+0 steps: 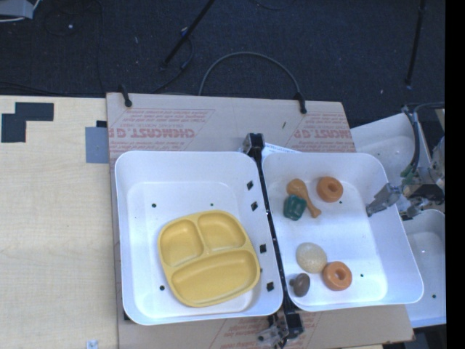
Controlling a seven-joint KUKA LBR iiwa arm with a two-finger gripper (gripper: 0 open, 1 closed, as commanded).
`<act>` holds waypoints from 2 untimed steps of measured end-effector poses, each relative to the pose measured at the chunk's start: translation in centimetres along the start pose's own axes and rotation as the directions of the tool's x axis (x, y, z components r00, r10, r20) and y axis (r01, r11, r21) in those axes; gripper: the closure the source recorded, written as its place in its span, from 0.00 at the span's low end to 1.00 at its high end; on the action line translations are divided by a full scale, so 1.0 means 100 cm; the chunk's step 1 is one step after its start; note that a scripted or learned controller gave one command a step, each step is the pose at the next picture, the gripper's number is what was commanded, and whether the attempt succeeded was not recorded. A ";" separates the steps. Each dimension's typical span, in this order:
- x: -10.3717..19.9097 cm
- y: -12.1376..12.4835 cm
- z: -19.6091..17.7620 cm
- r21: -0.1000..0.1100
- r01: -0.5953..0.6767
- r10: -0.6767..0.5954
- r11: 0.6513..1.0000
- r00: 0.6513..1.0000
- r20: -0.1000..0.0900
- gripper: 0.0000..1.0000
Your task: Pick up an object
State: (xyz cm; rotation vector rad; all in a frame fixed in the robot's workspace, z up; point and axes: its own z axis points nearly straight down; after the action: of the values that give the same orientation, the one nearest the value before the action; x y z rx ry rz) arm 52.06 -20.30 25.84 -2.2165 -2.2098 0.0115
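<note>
Yellow tray [209, 260], orange rings [330, 189]

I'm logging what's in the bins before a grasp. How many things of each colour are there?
Orange rings: 2
Tan drumstick-shaped piece: 1
Dark green piece: 1
Pale cream oval: 1
Dark brownish lump: 1
Yellow divided tray: 1
Total: 7

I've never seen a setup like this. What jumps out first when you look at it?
The yellow tray, split into three compartments, catches the eye first; it lies in the left bin. Next come the small toys scattered in the right bin, among them two orange rings and a teal piece. At the right edge the gripper sits at that bin's rim.
</note>
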 end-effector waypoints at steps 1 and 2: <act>0.000 0.002 -0.006 -0.012 0.003 -0.003 1.000 1.000 0.003 0.00; -0.007 0.004 0.054 -0.006 0.003 -0.003 1.000 1.000 0.001 0.00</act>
State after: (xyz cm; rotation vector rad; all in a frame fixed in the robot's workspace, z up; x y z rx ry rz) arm 52.42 -21.01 20.47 -2.2167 -2.2157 0.0058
